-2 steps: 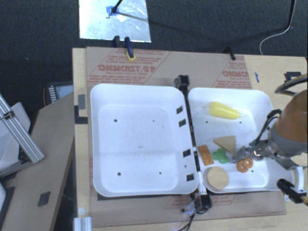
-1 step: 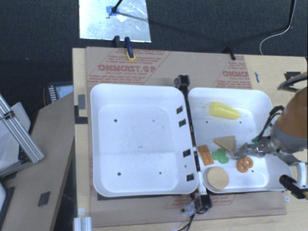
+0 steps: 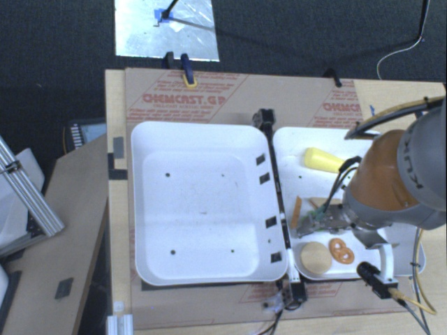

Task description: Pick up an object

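The right white bin (image 3: 288, 142) holds a yellow cylinder-like object (image 3: 323, 160) near its back. A thin orange-brown stick (image 3: 296, 211) lies by its left wall. A round tan disc (image 3: 315, 256) and a brown pretzel (image 3: 341, 250) lie at its front. My gripper (image 3: 318, 218) hangs low over the middle of this bin, between the stick and the pretzel, with a small greenish item right at its tip. The grey and orange arm (image 3: 391, 180) covers the bin's right half.
The left white bin (image 3: 202, 194) sits beside the right one, with black clips (image 3: 265, 180) along the shared wall. Both rest on a cardboard sheet (image 3: 230, 93). A shiny foil square (image 3: 166, 18) lies beyond the bench, and an aluminium rail (image 3: 24, 187) stands at the far left.
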{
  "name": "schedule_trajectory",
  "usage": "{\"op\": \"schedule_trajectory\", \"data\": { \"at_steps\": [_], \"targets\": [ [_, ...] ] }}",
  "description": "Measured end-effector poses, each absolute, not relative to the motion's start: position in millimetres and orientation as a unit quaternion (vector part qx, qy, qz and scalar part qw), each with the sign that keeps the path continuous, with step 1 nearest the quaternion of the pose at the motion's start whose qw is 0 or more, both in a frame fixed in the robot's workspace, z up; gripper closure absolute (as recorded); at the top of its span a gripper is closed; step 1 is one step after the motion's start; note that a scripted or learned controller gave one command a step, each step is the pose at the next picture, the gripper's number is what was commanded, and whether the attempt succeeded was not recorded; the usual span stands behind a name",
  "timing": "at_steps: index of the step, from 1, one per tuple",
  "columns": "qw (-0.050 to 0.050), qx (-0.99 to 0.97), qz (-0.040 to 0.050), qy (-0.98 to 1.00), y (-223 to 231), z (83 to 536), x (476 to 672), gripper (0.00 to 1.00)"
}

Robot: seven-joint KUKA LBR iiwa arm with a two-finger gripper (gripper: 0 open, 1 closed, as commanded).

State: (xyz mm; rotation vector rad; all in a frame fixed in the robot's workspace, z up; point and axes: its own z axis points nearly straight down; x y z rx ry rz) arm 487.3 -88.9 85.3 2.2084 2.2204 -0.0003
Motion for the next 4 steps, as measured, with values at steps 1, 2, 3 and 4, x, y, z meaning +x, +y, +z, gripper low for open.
{"op": "schedule_trajectory", "data": {
  "at_steps": [1, 2, 3, 4],
  "targets": [
    [0.003, 0.703, 0.0044, 0.711, -29.0, 190.1, 488.6, 0.00],
    [0.001, 0.707, 0.0008, 0.707, -51.0, 184.4, 508.0, 0.00],
    [0.004, 0.707, 0.0014, 0.707, -122.5, 139.3, 573.7, 0.00],
    [0.008, 0.704, 0.0050, 0.710, -104.4, 268.9, 642.2, 0.00]
  ]
}}
